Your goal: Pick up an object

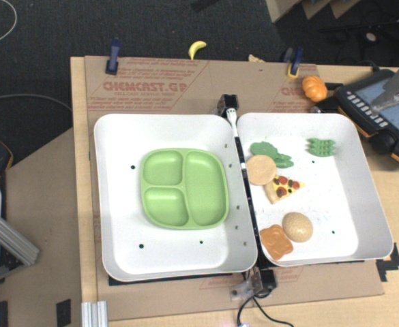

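The right bin (349, 203) holds several toy foods. A green leafy piece (271, 152) lies near its back left, with a round tan bun (260, 169) just in front of it. A pizza slice (283, 188) sits beside the bun. A beige round roll (297, 226) and an orange toast piece (275, 242) rest near the front left corner. A small green ridged piece (321, 146) lies at the back. The left bin (117, 203) bears a green divided plate (184, 188) in its middle.
A black handheld controller (376, 107) sits beyond the right bin's far right corner, with a small orange toy (314, 88) next to it. A yellow banana toy (197, 48) and blue clamps (113, 56) line the cardboard's back edge. Cables hang at the front.
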You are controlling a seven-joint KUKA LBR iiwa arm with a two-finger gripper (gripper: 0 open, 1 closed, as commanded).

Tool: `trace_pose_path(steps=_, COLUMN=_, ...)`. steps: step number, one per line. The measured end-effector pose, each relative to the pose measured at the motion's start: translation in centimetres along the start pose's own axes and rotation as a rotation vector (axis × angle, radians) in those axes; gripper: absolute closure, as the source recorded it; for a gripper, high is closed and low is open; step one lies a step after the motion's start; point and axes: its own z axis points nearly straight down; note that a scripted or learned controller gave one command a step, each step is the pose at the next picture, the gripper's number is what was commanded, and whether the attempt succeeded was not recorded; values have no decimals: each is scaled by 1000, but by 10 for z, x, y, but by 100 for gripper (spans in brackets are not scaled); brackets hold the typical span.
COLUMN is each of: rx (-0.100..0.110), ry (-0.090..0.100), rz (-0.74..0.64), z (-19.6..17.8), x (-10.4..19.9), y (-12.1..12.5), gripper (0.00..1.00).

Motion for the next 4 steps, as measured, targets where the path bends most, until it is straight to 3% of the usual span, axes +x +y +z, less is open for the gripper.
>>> trace_pose_path(steps=1, rx=29, ry=3, rz=9, z=190, x=4, y=-5, gripper=0)
trace_pose_path(steps=2, rx=-11, ry=-2, rz=5, z=27, x=10, y=0, gripper=0)
trace_pose_path(steps=3, rx=2, ry=1, rz=0, z=-13, x=66, y=4, gripper=0)
trace_pose_path(steps=4, rx=26, ry=1, rz=8, z=114, x=76, y=-3, gripper=0)
